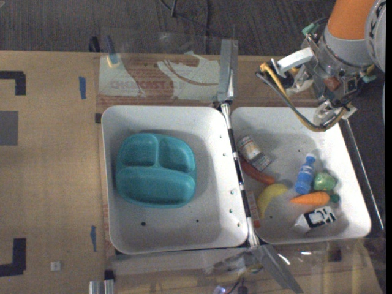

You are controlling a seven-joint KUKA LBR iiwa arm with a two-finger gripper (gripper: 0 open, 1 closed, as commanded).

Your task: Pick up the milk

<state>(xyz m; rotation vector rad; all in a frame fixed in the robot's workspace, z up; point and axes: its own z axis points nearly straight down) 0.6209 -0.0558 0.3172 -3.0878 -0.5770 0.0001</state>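
Observation:
The milk [320, 217] is a small white carton with black patches. It lies near the front right corner of the right bin [354, 182], just below a carrot [310, 198]. My gripper [331, 111] hangs over that bin's far right edge, well above and behind the milk. It touches nothing in the bin. The orange band of the arm [355, 8] shows at the top right.
The right bin also holds a small can [253, 152], a red chilli [258, 174], a yellow lemon [271, 196], a blue bottle [304, 174] and a green fruit [324, 180]. A teal divided plate [156, 169] lies in the left bin [122, 222].

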